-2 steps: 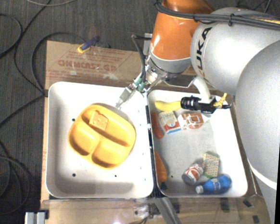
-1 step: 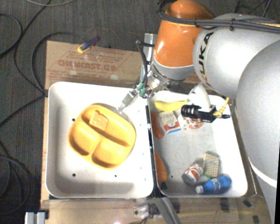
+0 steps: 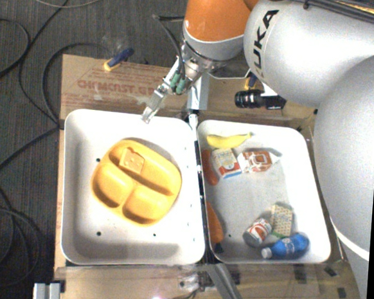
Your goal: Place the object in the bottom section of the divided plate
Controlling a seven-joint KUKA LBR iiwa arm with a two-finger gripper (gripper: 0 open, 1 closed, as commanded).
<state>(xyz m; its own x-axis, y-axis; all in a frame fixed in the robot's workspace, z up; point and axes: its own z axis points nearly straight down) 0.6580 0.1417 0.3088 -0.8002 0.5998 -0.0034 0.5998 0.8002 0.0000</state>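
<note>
In the right bin, nearest the camera, lie a blue bottle, a small can and a tan block; further back are two small cartons and a banana, and an orange carrot-like piece rests along the inner wall. The left bin bears the yellow divided plate. A flat yellow-tan piece, probably the object, lies in the plate's upper section, so by my judgement it is not yet in the bottom section. Beyond, the gripper hangs above the far rim of the left bin; nothing shows between it, but open or closed I cannot tell
</note>
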